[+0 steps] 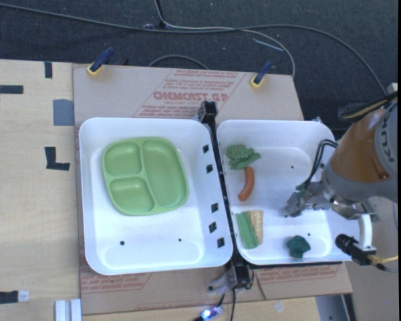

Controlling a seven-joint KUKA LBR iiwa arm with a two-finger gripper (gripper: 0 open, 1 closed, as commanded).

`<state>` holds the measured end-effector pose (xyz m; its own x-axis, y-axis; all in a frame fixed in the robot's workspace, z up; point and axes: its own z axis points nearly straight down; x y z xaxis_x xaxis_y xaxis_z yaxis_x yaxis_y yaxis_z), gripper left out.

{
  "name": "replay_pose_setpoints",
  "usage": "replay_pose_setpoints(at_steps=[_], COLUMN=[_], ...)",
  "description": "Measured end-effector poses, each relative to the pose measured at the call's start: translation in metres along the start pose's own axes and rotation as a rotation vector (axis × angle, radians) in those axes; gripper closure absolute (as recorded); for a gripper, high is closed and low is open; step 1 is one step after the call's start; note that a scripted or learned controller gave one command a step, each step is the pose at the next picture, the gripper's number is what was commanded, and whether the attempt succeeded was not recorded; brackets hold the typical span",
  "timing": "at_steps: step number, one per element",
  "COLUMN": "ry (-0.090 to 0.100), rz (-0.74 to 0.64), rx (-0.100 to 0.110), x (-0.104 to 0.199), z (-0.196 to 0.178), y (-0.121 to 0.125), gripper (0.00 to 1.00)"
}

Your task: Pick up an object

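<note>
In the right shallow white bin (281, 131), the grey two-finger gripper (295, 206) hovers over bare floor; how wide it stands I cannot tell. The dark green broccoli floret (297, 246) lies near, below it, so closing here would likely catch nothing.

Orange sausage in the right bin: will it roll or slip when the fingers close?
The sausage looks rounded and smooth, so it may well roll or squirt sideways if pinched off-centre. It lies apart from the green leafy piece, so a nudge probably moves it alone. It seems small, likely light.
</note>
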<state>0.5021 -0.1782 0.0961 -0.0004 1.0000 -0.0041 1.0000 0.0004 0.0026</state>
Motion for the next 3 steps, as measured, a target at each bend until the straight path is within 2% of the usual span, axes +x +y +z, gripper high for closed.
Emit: replay_pose_setpoints(at_steps=[1,3], ry=[0.003,0.003], rz=[0.001,-0.002], rx=[0.001,-0.002], x=[-0.005,0.014], z=[-0.046,-0.155], y=[-0.005,-0.003], gripper=[1.0,1.0])
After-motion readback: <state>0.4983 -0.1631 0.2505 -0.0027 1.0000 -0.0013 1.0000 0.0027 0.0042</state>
